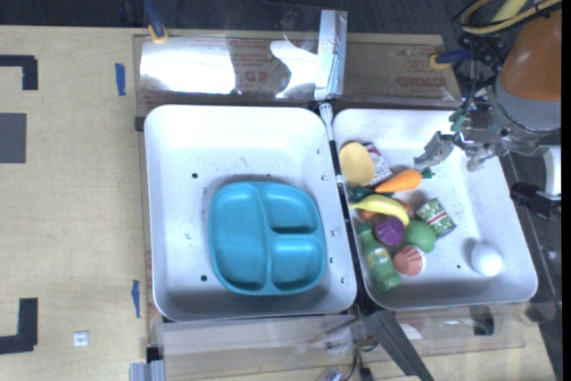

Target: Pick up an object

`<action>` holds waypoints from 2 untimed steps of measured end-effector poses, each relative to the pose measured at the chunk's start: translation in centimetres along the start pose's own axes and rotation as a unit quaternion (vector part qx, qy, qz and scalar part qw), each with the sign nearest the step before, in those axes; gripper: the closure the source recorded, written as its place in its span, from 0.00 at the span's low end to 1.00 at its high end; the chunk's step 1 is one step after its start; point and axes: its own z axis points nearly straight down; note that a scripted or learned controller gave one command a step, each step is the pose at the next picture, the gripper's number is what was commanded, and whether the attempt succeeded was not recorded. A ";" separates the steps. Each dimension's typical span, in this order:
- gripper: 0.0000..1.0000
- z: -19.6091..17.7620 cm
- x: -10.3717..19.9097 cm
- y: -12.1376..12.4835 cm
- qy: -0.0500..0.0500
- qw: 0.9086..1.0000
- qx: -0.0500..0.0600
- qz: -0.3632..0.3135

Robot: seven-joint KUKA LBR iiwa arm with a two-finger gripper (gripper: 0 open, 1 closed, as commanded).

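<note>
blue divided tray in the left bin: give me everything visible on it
The blue tray looks like smooth moulded plastic, teal-blue, with rounded corners and three compartments: one long one on the view's left, two smaller ones stacked on the right. It lies flat and upright, slightly rotated, on the floor of the left bin, toward its near side. Nothing sits in it.

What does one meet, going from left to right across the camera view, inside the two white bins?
Blue divided tray → yellow round toy → orange carrot → green-and-white carton → white ball. The toys clustered below the carrot overlap too much to order.
</note>
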 end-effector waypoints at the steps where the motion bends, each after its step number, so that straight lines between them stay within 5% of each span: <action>1: 0.00 10.6 -0.4 -0.8 -0.003 0.993 -0.010 -0.116; 2: 0.00 12.3 2.7 0.5 -0.001 0.999 -0.004 -0.043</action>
